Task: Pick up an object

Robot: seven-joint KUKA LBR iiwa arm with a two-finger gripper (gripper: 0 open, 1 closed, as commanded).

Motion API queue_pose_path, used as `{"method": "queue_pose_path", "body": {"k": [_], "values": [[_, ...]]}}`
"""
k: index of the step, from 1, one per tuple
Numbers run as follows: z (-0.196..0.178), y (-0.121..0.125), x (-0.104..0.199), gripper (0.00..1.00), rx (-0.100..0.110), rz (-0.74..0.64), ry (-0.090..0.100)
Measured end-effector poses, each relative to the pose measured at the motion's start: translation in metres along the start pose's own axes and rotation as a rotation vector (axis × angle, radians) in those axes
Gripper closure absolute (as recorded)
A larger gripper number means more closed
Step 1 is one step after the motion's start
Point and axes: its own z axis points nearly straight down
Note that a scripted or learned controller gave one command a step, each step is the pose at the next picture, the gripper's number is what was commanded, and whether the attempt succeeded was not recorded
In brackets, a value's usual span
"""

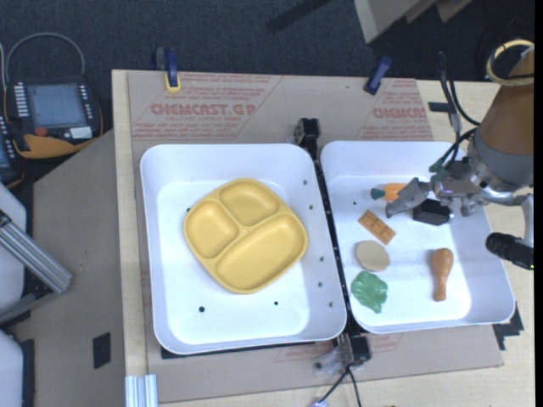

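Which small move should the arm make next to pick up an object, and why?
Probably lower the gripper a little toward the orange carrot. It sits just above the right bin, close beside the carrot, with nothing visible between its fingers, and the cracker lies farther off.

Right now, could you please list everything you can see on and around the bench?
bins: 2, white, side by side on the bench
plate: 1, yellow, three compartments, in the left bin
carrot: 1, orange with green tip, right bin, top, by the gripper
cracker: 1, brown, right bin, below the carrot
stone: 1, beige, round, right bin, below the cracker
leaf: 1, green, right bin, near corner
drumstick: 1, brown, right bin, right of the stone
board: 1, brown with red print, under the bins
clamps: 2, blue, on the board's far edge
pendant: 1, grey with screen, far left
arm: 1, grey and orange, from the right
gripper: 1, dark, over the right bin's top
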Motion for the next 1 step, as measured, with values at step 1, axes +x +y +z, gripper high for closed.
{"method": "queue_pose_path", "body": {"k": [1], "values": [[-0.0076, 0.0029, 0.0004, 0.00, -0.015, -0.004, -0.002]]}}
